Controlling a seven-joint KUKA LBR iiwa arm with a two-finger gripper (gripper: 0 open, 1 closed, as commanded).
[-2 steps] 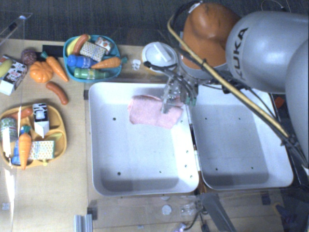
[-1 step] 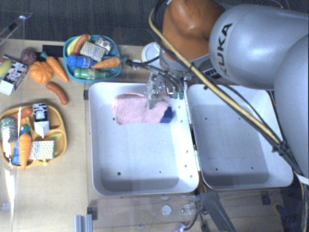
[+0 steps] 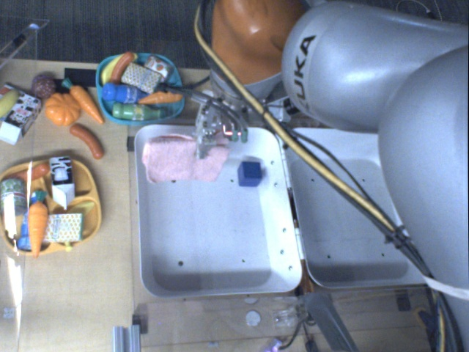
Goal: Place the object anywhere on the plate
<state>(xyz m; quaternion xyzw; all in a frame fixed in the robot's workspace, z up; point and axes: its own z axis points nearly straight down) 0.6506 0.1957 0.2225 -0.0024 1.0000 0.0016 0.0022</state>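
the small blue cube-shaped block (image 3: 250, 173) lies on the floor of the left shallow white bin (image 3: 212, 270), toward that bin's far right corner, and it is free of the arm. by the look of it this is the object to be placed, though the task sentence does not name it. the two-finger metal gripper (image 3: 211, 139) hangs at the far edge of the same bin, just left of the block and apart from it, over the right end of the flat pink cloth (image 3: 183, 161) that lies along the bin's far wall. whether its fingers are spread or closed cannot be told from here; nothing shows between them.

judged from this, the placing is not yet done, and the pick-up appears not done either. no plain plate can be made out in the left bin; whether the pink cloth serves as the target is unclear.

outside the left bin, to its left on the pale wooden bench (image 3: 110, 270), sit a yellow tray of toy food (image 3: 88, 218) and, farther back, a blue bowl of toy food (image 3: 139, 86), with loose toy vegetables between them. right of the left bin sits the right shallow white bin (image 3: 352, 270), partly covered by the large grey arm (image 3: 381, 86). beyond the bench is dark carpet.
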